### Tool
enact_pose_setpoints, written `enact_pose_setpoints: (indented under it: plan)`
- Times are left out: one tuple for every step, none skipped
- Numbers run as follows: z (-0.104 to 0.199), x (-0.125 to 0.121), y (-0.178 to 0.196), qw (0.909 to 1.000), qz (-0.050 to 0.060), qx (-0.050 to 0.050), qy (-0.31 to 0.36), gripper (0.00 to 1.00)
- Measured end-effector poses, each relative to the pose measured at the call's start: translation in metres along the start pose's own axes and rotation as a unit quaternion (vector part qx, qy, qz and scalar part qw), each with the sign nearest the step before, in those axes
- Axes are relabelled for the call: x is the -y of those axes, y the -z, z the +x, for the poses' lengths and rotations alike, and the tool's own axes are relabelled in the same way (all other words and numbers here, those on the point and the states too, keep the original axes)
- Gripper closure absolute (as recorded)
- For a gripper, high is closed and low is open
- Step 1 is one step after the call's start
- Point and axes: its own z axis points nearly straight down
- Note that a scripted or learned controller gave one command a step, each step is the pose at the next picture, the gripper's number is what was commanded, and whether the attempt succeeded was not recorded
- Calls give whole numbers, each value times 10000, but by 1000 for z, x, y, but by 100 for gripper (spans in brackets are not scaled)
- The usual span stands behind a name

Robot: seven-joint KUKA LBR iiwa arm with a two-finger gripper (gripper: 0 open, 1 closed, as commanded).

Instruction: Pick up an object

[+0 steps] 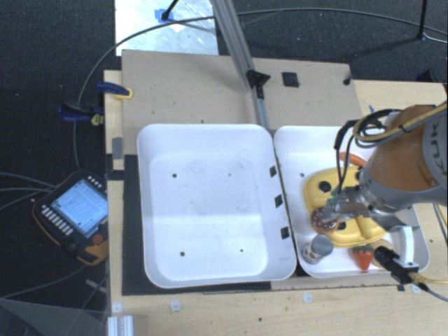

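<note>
So we're at the reach-down step: our gripper [334, 214] sits low in the right bin [294, 152], over the yellow toy [323, 185]. Can't tell how it's set, the wrist hides that. A brown disc [322, 222] lies just under the tip and a grey cup [320, 246] just below. Next we'd need a clean close and lift.

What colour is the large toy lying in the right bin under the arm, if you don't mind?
Yellow: the large toy shows plainly in the camera view.

fixed overhead camera, slanted down, both bins [210, 135]
</note>
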Motion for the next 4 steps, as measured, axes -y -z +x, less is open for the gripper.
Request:
enact_pose_setpoints:
  plan:
    - [8, 0, 46, 10000, -16, 5, 13, 100]
    - [13, -3, 109, 10000, -32, 7, 17, 100]
    - [13, -5, 125, 10000, -9, 4, 12, 100]
    - [67, -34, 119, 10000, -8, -3, 41, 100]
